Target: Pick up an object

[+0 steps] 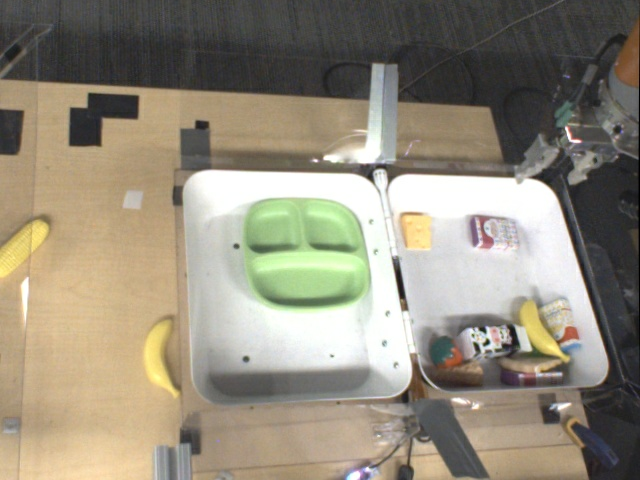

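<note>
My gripper (555, 160) hangs at the far right corner of the right bin (450, 283), just outside its rim, with its two fingers spread and nothing between them. In the right bin lie an orange-yellow square block (416, 231) and a small purple carton (494, 233) near the back. At the front right corner several items crowd together: a yellow banana (540, 330), a black-and-white carton (490, 340), a small round red-and-green item (442, 350) and a purple item (530, 370). All of them lie well below the gripper in the view.
The left bin (215, 298) holds a green divided plate (305, 251). On the bench left of the bins lie a second banana (160, 356) and a yellow corn cob (22, 248). A metal post (384, 113) stands behind the seam between the bins.
</note>
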`<state>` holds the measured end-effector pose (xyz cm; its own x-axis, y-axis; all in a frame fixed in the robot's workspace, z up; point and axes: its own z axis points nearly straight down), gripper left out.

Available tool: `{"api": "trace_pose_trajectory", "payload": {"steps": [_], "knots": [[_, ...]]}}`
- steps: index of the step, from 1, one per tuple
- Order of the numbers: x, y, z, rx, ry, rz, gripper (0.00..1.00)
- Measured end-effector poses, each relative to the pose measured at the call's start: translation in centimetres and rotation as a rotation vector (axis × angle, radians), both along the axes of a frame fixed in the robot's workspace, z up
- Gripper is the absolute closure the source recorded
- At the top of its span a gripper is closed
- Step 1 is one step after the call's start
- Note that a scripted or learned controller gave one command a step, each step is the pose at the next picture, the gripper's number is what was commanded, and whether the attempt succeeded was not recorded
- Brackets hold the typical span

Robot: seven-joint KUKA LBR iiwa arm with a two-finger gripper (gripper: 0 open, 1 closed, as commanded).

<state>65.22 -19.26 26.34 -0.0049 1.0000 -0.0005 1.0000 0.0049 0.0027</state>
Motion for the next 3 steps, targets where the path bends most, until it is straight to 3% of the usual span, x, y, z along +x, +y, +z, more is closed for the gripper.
{"api": "trace_pose_trajectory", "payload": {"steps": [1, 2, 3], "knots": [[-3.4, 2.6, -14.0, 0.001, 0.003, -0.09, 0.0], [-1.4, 1.1, -17.0, -0.005, -0.015, 0.037, 0.0], [1.5, -0.8, -17.5, 0.005, -0.002, -0.013, 0.0]]}}
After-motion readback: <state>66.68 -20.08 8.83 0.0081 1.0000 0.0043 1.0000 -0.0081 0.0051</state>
